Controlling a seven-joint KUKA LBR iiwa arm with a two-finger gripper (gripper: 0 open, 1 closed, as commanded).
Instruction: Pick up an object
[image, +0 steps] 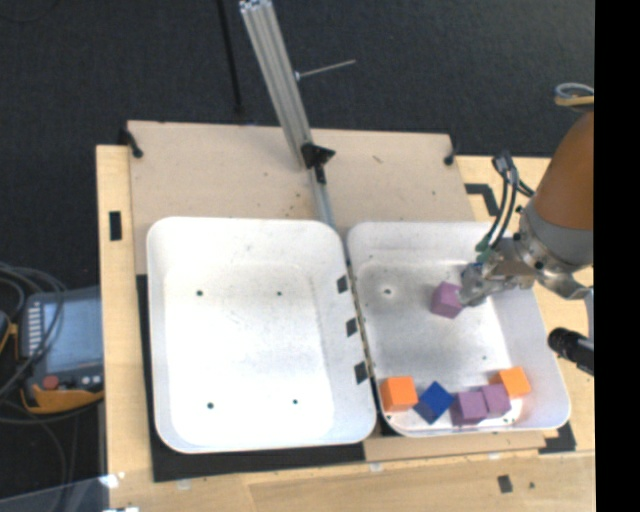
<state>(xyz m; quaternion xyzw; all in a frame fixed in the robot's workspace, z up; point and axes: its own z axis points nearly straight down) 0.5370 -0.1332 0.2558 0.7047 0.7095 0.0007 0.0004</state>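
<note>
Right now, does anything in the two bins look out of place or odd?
Nothing looks spilled or damaged. One purple block sits apart at the pincer, while the other blocks cluster along the right bin's near edge. The left bin just shows dark specks.

Dark carpet floor surrounds a pale wooden bench.

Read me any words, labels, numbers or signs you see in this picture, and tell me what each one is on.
No text can be read anywhere.
Handheld screen unit at the left edge: its display is lit, but too small and blurred to read.
Blocks, such as the purple block by the pincer: plain faces, no markings.
Left bin and right bin: only dark dots, no writing.
</note>
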